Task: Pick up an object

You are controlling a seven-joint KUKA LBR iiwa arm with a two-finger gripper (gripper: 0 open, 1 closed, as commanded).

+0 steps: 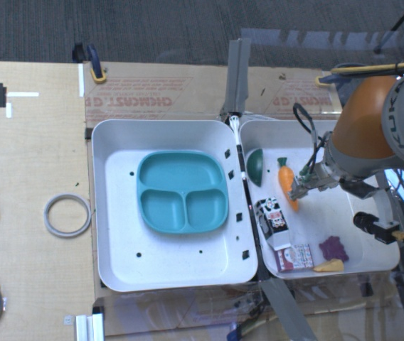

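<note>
Camera view puts the gripper (300, 192) low in the right bin (373, 261), right at the orange carrot (286, 180) (green-topped, lying near the divider). Whether its fingers are closed I cannot tell; a good grasp straddles the carrot's middle before lifting straight.

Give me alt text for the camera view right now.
The arm's end effector is down in the right bin at an orange carrot, with a dark green piece, small packets and a purple item nearby. The left bin holds a teal divided tray.
</note>
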